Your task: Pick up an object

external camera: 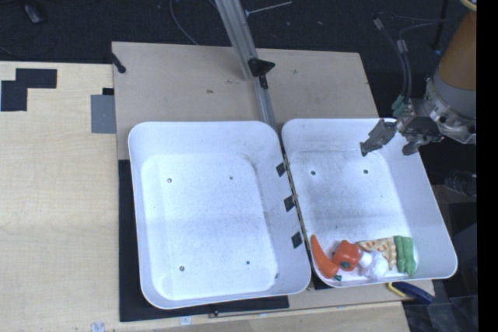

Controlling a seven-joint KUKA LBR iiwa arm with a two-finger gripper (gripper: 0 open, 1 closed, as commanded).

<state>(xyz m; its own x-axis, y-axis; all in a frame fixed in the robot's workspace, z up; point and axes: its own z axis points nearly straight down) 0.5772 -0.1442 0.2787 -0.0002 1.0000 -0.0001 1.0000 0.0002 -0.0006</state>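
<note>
Hovering apart and apparently empty, the fingers [389,138] grasp nothing; toy food pile [364,256] lies well below, unpicked.

arm [459,66]: cut off by the picture's right edge; just the orange band and grey wrist are in frame.
gripper [393,138]: over the right bin's [366,190] far right corner; finger detail too blurred to read.
pile of objects [364,256]: huddled in the right bin's near corner, overlapping; the pale pieces are too small to identify.
</note>
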